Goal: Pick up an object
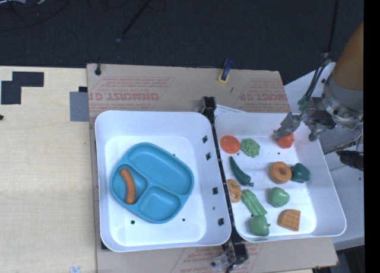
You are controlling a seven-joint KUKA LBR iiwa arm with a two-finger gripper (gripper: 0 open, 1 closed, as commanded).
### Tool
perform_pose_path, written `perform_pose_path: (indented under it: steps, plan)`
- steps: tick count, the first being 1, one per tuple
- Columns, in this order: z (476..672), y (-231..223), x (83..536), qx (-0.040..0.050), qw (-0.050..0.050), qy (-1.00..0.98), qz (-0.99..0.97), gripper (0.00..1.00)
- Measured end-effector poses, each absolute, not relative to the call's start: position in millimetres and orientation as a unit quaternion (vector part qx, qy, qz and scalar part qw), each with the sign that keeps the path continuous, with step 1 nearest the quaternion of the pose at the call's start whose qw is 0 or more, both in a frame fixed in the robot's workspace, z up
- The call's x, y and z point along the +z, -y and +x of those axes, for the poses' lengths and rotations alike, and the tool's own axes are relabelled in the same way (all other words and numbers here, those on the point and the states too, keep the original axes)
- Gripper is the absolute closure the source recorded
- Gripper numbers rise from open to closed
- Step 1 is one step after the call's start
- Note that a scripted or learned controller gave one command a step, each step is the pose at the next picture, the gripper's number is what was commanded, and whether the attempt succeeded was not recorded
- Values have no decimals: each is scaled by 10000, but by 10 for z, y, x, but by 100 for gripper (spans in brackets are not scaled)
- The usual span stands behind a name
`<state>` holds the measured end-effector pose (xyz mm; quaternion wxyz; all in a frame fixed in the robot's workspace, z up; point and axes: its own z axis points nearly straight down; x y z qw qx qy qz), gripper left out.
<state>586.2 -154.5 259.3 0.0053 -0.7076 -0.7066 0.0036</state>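
My gripper (298, 133) hangs over the far right part of the right bin (332, 206). Its two dark fingers stand apart, so it is open. A small red toy (285, 142) lies at the tip of the left finger (285, 127), not between the two. Other toy foods lie in this bin: an orange-red tomato (230, 144), a green broccoli (250, 147), a dark green chili (240, 172), a brown donut (279, 172), a dark green piece (300, 172), a green pepper (278, 196), a cucumber (253, 202) and an orange waffle wedge (289, 219).
The left bin (113, 129) holds a blue divided plate (160, 177) with an orange sausage (127, 185) in its left compartment. A black divider (218, 171) joins the two bins. Cardboard (148, 91) lies under both. A blue-and-yellow clip (225, 71) sits at the cardboard's far edge.
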Motion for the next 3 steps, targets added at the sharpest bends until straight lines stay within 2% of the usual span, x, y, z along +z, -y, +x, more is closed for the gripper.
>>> perform_pose_path:
  steps: [1, 2, 3]
  plan:
    - [5882, 1546, 2656, 4, 10, 7072, -7070, 0]
    - [5892, 1477, 2022, 19, 33, 7076, -7066, 0]
    - [5807, 1457, 1551, 19, 33, 7073, -7069, 0]
